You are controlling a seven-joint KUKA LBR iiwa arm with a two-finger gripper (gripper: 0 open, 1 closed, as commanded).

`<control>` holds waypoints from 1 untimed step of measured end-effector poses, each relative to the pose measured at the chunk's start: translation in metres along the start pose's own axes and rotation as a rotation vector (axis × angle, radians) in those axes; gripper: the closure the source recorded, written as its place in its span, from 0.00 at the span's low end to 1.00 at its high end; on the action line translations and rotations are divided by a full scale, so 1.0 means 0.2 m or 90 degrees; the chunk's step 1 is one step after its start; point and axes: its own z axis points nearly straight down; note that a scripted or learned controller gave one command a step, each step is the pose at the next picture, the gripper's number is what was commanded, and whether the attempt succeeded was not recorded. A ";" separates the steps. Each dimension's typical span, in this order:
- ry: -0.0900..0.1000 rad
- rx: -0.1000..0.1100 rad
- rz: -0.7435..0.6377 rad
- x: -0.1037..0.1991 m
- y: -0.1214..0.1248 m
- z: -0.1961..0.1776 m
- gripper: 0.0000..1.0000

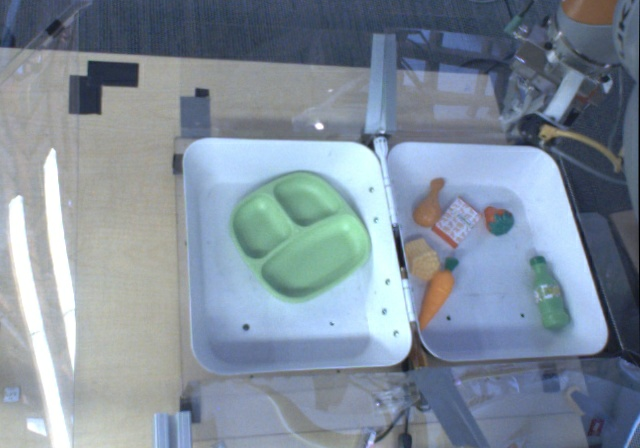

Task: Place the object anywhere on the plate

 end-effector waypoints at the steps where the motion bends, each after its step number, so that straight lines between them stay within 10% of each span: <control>1: 0.000 0.003 -0.023 -0.03 -0.67 0.54 1.00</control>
